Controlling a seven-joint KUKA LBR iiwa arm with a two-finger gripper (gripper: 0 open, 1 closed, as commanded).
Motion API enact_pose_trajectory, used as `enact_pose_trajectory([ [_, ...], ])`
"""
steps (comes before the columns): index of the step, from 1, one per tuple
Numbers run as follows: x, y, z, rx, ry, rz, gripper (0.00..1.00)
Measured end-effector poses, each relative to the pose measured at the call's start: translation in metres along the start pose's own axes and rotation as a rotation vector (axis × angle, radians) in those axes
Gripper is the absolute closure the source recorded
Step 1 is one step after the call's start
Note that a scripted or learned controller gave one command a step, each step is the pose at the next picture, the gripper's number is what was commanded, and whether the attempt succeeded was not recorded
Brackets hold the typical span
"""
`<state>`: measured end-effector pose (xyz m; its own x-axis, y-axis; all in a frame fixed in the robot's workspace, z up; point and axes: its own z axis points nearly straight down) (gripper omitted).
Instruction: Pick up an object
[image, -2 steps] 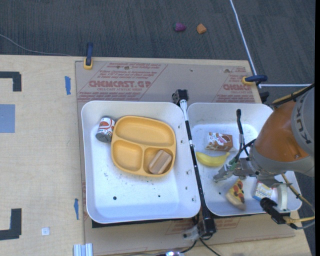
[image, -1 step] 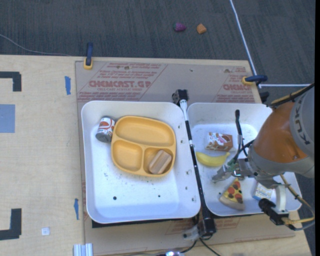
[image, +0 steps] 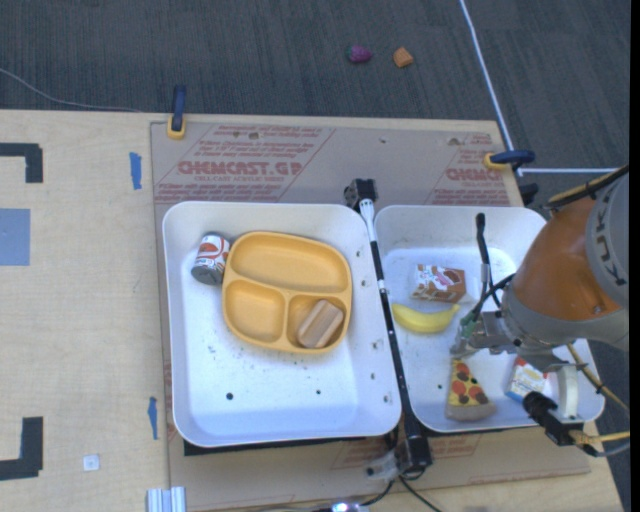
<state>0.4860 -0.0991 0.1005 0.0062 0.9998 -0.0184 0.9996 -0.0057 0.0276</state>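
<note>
Gripper (image: 468, 340) hovers in your right bin (image: 400, 240), above pizza slice (image: 465, 388), beside banana (image: 425, 318); jaw state unclear. Cardboard (image: 250, 165) at far side reads "CHEMCAST. GP".

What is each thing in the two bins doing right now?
Yellow tray: flat in left bin.
Bread piece: in tray's lower right pocket.
Can: on its side, touching tray.
Banana: lying flat in right bin.
Pizza slice: lying flat.
Tool: low above pizza slice.

The bench (image: 70, 300) bears a cardboard sheet (image: 300, 160); on the sheet, two white bins (image: 200, 400) sit side by side.
</note>
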Motion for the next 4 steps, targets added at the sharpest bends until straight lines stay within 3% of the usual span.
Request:
enact_pose_trajectory([
  [1,0.0,0.0,0.0,0.001,0.0,0.0,0.0],
  [2,0.0,0.001,-0.01,-0.004,-0.001,0.0,1.0],
  [3,0.0,0.001,-0.01,-0.003,-0.001,0.0,0.0],
  [4,0.005,-0.005,0.011,0.02,0.017,-0.005,0.0],
])
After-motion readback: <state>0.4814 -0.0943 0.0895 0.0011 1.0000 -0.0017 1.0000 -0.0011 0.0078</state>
